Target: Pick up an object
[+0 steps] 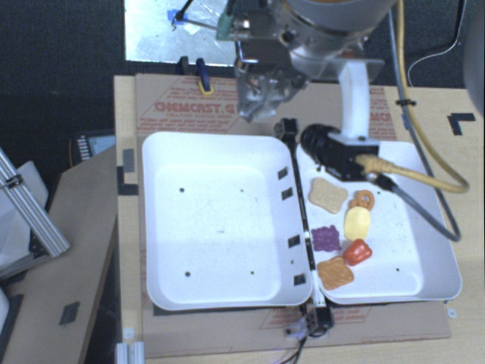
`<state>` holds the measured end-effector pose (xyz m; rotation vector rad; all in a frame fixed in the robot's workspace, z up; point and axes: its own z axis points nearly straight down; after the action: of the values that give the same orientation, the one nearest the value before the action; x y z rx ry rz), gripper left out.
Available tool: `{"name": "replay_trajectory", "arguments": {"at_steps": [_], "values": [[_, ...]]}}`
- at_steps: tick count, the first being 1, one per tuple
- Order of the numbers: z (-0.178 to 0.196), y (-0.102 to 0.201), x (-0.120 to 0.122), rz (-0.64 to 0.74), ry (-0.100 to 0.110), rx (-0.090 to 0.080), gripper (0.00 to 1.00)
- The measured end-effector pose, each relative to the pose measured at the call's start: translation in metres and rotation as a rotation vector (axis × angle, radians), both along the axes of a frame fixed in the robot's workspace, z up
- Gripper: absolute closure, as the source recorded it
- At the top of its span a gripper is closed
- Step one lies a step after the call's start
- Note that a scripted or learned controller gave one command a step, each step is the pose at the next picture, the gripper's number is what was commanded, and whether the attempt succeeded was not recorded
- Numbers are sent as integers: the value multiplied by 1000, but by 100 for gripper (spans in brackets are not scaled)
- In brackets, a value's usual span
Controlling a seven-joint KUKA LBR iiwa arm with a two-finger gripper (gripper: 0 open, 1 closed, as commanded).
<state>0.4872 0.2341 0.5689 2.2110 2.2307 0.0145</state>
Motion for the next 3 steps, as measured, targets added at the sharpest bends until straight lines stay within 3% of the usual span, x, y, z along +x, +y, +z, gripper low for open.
{"name": "replay_trajectory", "arguments": {"at_steps": [2, 3], "values": [[22, 1, 0, 3, -3, 3, 100], [22, 1, 0, 3, -2, 3, 0]]}}
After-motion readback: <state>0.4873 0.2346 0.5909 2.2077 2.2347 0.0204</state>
